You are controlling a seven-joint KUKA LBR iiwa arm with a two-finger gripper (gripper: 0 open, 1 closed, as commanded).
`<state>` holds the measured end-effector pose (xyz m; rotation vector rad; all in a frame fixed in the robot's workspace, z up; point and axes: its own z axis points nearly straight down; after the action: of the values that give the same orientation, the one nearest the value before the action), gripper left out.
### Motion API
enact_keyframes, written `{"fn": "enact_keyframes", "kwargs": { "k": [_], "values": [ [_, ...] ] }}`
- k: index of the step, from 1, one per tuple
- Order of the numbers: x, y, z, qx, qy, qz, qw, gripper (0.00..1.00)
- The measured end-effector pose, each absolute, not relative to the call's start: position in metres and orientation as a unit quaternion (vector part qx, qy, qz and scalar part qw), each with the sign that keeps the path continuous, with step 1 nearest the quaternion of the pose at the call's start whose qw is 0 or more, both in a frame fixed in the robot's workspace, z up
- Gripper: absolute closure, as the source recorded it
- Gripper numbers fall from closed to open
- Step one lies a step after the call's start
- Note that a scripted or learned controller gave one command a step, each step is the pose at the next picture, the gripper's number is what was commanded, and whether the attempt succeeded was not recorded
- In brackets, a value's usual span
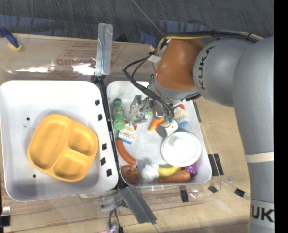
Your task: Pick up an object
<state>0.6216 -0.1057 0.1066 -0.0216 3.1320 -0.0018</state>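
From above, the tabletop (221, 130) carries two shallow white bins side by side. The left bin (17, 101) holds a yellow divided plate (62, 147), lying flat toward its near left.

The right bin (192, 176) is crowded. A green bottle (118, 114) lies along its left wall, with a small white packet (127, 136) just near of it and a reddish sausage (125, 152) nearer still. A brown round item (131, 174) sits in the near left corner. Along the near wall lie a white lump (151, 169), a banana (169, 170), an orange-brown carrot-like piece (175, 177) and a purple bit (191, 169). A white bowl (181, 148) rests just far of them. A small white bottle with a red label (181, 115) lies by the right wall.

The arm (231, 72) reaches in from the right, its orange band over the bin's far part. The pincer (146, 109) hangs low in the middle of the bin, with an orange object (156, 124) just beside it; how wide it stands, and whether it grips anything, cannot be told.
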Motion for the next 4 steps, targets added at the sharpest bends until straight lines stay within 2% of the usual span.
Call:
{"fn": "enact_keyframes", "kwargs": {
  "k": [1,2,3,4],
  "values": [
    [0.632,-0.157,0.169,-0.135,0.991,-0.0017,0.003,1.0],
    [0.635,-0.112,0.209,-0.112,0.994,-0.0005,0.003,1.0],
    [0.651,-0.147,0.096,-0.35,0.937,-0.0023,0.004,1.0],
    [0.659,-0.153,0.111,-0.626,0.78,-0.0028,0.003,1.0]
  ]
}}
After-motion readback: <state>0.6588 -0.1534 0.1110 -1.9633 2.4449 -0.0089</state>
